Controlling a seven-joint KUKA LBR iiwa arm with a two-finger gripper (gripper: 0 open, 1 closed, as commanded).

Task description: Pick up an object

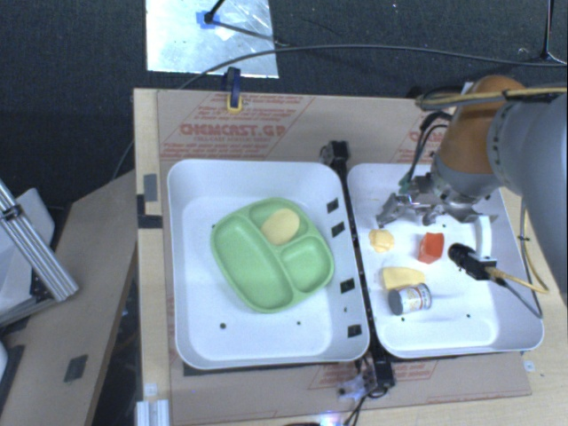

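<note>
One fixed camera high above the bench (266, 118) looks down at a slant, left bin (191, 327) and right bin (479, 331) mid-frame, arm (528, 145) at right.

Bench (146, 264) carries printed brown sheet (232, 131); left bin (191, 331), right bin (508, 327) side by side.

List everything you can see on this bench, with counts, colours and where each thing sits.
left bin: one, white, left half of the bench
right bin: one, white, beside the left bin
divided plate: one, green, in the left bin
rounded piece: one, yellow, in the plate's far compartment
small lump: one, pale yellow, right bin near its left wall
block: one, red, middle of the right bin
wedge: one, yellow, right bin, nearer than the lump
can: one, silver, close beside the wedge
clamp: one, blue and yellow, bench's far edge
arm: one, grey and orange, reaching from the right
end effector: one, grey, over the right bin's far part
</note>
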